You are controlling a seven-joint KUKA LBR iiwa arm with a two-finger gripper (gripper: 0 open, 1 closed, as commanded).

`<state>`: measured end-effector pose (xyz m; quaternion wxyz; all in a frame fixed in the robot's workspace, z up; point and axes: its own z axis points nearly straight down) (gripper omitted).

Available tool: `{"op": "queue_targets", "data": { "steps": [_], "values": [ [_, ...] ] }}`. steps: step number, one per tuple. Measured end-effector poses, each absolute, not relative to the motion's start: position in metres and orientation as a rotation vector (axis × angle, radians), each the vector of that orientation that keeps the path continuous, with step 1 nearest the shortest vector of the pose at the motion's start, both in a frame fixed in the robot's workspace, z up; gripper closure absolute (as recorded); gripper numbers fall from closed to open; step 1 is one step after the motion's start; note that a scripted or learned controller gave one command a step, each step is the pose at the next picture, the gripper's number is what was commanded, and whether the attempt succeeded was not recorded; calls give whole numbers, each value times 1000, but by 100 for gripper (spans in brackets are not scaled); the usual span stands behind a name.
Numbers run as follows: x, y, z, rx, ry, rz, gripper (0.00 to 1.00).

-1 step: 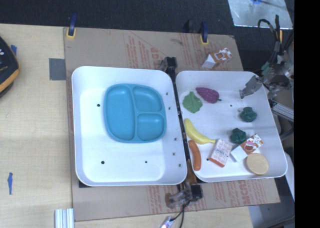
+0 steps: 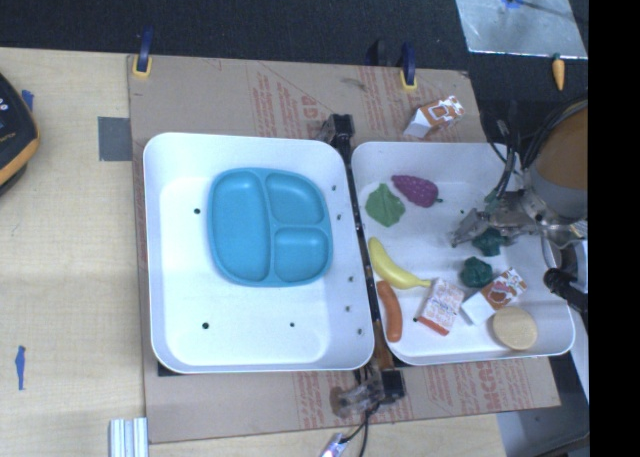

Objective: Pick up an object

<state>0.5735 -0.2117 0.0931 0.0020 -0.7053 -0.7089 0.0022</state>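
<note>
I am reaching in over the right bin (image 2: pixel 560 343) with my claw (image 2: pixel 487 229), and it is hovering low just beside a dark green piece (image 2: pixel 489 242); whether that piece is sitting between my fingers or only under them, I cannot tell, and I cannot tell if the claw is apart or together.

Taking the right bin as my landmark, I am counting ten things lying inside it: two dark green pieces, the one at my claw and another (image 2: pixel 477 271) just nearer the bin's front; one light green leafy piece (image 2: pixel 384 205) and one purple grape bunch (image 2: pixel 415 188) toward the bin's back left; one yellow banana (image 2: pixel 394 267) and one orange sausage (image 2: pixel 390 310) along its left wall; one red-and-white packet (image 2: pixel 440 307), one small white block (image 2: pixel 471 311) touching it, one little carton (image 2: pixel 503 288) and one round tan biscuit (image 2: pixel 515 328) near the front right corner.

One more little carton (image 2: pixel 435 117) is lying outside, just behind the right bin. Left of it, one other bin (image 2: pixel 160 275) is holding one blue divided plate (image 2: pixel 270 226).
</note>
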Motion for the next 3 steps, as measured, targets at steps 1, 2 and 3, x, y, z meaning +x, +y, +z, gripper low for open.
{"op": "queue_targets", "data": {
  "steps": [1,2,3],
  "values": [
    [508,-199,91,-2213,-2226,5,0],
    [572,-175,92,-2213,-2229,4,0],
    [499,-203,92,-2214,-2225,5,0]
  ]
}}
